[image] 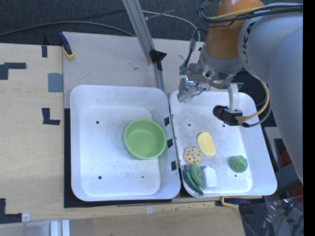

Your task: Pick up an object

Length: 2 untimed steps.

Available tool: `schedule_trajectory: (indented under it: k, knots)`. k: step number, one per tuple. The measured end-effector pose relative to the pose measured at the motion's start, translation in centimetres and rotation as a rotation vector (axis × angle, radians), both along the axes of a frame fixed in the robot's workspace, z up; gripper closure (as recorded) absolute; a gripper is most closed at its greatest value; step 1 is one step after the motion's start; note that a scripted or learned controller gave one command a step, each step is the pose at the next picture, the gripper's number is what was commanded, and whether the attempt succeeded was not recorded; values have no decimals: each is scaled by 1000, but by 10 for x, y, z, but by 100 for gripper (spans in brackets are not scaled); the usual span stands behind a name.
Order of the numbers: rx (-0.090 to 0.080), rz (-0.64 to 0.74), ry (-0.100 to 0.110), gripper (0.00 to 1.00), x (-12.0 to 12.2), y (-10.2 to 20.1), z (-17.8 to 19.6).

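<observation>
The grey metal two-finger gripper [187,93] hung over the far left corner of the right shallow white plastic bin [256,181]; its grip state could not be told. Nearer the camera lay a smooth yellow oval piece [206,143], a round speckled tan cookie [192,155] and a small green rounded lump [238,163]. A glossy green round bowl [144,138] sat in the left white bin [88,181].

Pale wooden bench [29,132], two white bins [83,146] side by side, blue clamp [66,45]
</observation>
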<state>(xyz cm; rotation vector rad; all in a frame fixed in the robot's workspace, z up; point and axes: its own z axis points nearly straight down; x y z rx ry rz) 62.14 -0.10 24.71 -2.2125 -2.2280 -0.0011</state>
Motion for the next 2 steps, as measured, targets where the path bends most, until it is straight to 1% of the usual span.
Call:
schedule_trajectory:
  k: [1, 2]
  knots:
    - [0, 0, 2, 100, -5, 53, -10]
    - [0, -1, 0, 100, 10, 100, -10]
